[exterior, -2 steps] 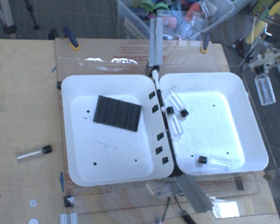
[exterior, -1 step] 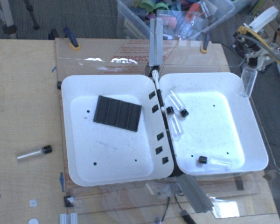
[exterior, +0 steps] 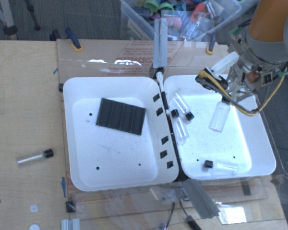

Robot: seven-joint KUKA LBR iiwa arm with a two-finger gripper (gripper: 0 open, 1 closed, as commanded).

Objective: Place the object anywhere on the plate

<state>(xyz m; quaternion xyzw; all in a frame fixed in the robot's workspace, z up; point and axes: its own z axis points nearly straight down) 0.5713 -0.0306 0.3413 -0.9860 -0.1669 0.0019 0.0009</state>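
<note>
A black ridged plate (exterior: 121, 116) lies flat in the left bin (exterior: 81, 171), toward its back. Several clear vials with black caps lie in the right bin (exterior: 259, 152): two near the divider (exterior: 181, 107), one below them (exterior: 181, 129), one at the front (exterior: 222, 166). Another clear vial (exterior: 219, 116) is tilted at the bin's back right, its upper end right under my gripper (exterior: 229, 96). Whether that vial is gripped or lying on the bin floor I cannot tell.
A stray capped vial (exterior: 34, 157) lies on the wooden bench left of the bins. A clear tub of coloured items (exterior: 182, 6) stands behind the bins. A yellow-and-black cable (exterior: 212, 80) juts from the wrist over the right bin.
</note>
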